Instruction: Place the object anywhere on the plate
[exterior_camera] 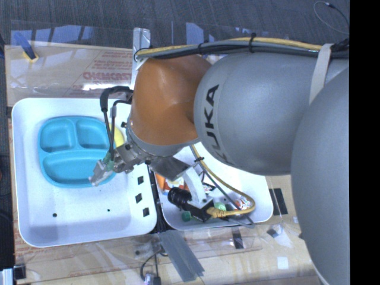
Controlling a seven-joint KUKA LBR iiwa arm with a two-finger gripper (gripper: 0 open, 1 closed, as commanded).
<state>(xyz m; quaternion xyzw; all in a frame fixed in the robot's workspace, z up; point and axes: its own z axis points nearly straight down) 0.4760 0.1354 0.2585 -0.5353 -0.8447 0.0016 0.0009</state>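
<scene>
A blue plate (71,150) with three compartments lies in the left white bin (35,212), toward its back. My gripper (102,172) hangs over the plate's front right rim, low and tilted to the left. A small green bit (108,158) shows right by the gripper, and I cannot tell whether it is held. A yellow object (119,138) peeks out just under the orange wrist band, at the plate's right edge, mostly hidden by the arm.
The right bin (261,203) is largely covered by the arm; an orange piece (161,181) and a green piece (187,217) show at its front left. The divider between the bins (142,198) runs just right of the gripper.
</scene>
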